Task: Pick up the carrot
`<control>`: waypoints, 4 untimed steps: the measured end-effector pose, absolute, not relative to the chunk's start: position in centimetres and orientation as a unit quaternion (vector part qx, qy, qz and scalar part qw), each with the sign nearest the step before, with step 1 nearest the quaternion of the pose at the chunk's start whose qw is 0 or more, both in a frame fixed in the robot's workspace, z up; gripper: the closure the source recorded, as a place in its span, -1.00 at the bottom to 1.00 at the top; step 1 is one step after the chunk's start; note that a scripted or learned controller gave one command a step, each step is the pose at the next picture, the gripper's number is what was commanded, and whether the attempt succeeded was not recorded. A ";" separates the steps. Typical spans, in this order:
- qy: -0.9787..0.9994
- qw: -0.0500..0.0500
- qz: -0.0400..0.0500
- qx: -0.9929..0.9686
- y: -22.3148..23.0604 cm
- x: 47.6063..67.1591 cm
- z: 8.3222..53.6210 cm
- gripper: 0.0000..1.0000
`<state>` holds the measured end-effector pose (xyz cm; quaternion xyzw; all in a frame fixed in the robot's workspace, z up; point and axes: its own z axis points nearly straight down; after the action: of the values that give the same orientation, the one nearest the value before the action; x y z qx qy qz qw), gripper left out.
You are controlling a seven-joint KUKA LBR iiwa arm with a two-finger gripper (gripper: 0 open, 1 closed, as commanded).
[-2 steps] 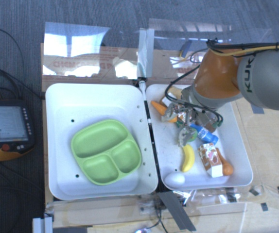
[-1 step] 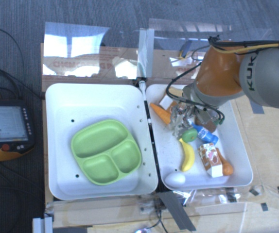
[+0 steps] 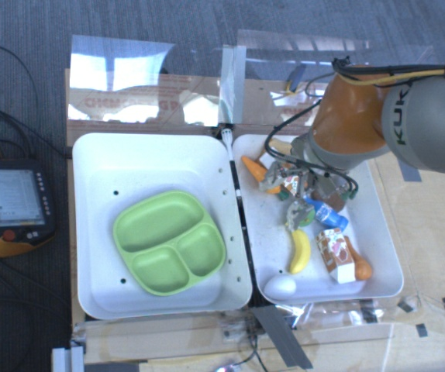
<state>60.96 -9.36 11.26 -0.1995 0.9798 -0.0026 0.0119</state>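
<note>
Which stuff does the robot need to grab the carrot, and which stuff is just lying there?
For the job:
carrot
gripper
right bin

Just lying about:
banana
green divided plate
white egg
juice carton
left bin

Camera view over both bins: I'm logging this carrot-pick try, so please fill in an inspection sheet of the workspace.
Surface: two shallow white bins side by side, left bin and right bin.
Job's things: carrot at the right bin's upper left corner, lying free.
Clutter: green divided plate in the left bin; banana, white egg, juice carton, blue packet in the right bin.
Grippers: gripper low over the right bin's clutter, beside the carrot; finger state unclear.
Cables: black cables along the arm.
Surroundings: control pendant on grey carpet, left.
</note>
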 end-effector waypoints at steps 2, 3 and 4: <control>0.981 0.012 -0.002 -0.193 -9.2 62.1 10.4 1.00; 0.997 0.008 -0.001 -0.083 -6.8 60.8 25.8 1.00; 0.973 0.000 0.001 -0.229 -6.8 65.4 19.0 1.00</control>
<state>65.44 -6.83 18.98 -0.2291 0.9734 0.0006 0.0004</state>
